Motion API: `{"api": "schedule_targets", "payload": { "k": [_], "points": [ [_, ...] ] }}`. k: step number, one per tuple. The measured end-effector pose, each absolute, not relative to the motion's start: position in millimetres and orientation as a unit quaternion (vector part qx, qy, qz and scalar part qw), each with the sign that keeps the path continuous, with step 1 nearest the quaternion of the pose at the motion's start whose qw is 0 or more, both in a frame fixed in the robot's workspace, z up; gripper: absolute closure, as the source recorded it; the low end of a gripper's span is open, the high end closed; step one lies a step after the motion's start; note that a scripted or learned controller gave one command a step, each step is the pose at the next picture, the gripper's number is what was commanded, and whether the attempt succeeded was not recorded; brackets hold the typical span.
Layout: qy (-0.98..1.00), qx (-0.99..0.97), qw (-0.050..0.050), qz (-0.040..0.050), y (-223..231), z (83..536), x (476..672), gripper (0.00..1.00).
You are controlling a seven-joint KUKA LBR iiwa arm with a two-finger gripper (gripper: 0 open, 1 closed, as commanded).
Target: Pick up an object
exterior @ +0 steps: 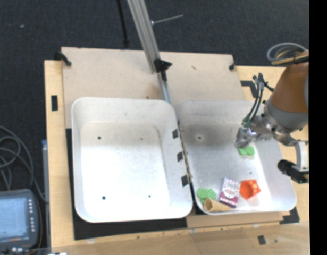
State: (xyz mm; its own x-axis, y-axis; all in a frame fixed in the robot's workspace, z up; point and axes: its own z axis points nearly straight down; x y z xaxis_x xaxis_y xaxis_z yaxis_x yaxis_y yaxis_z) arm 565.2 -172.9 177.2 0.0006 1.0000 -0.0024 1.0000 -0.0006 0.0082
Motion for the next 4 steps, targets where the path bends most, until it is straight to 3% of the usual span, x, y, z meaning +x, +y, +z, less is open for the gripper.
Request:
{"api": "schedule_targets", "payload": {
  "k": [2, 4],
  "points": [
    [0.708, 0.706, 0.003, 0.0015, -180.3, 263.5, 560.0, 1.0],
    [0.709, 0.705, 0.0, 0.0002, -83.9, 260.1, 541.0, 1.0]
  ]
}}
